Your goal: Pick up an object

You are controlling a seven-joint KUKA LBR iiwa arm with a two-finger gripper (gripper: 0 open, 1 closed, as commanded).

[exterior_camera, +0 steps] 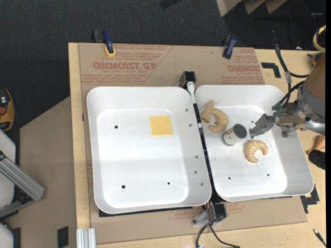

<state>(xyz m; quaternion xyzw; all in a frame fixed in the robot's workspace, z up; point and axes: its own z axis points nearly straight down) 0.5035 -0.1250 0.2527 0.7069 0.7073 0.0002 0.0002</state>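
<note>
**Bench record: gripper over right bin, nothing held**

Camera view, items:
- Left bin (103, 107): one yellow square (161, 125) lying flat near the middle, well apart from every wall.
- Right bin (289, 174): upper croissant (215, 115) near the divider; small cylinder (235, 134) just below it; lower croissant (255, 150) toward the centre.
- Gripper (258, 128): reaches in from the right, tip just right of the cylinder and above the lower croissant. Fingers probably slightly apart, though the slant makes this hard to judge; nothing sits between them.

Step in hand: approach; the grasp is not yet made.

Next move calls for: centring on one object, likely the cylinder or lower croissant, descending, then closing.

Room: the three right-bin items crowd together, so a finger could nudge a neighbour. The lower croissant has open floor below and to its right. The divider wall stands close to the upper croissant.
</note>
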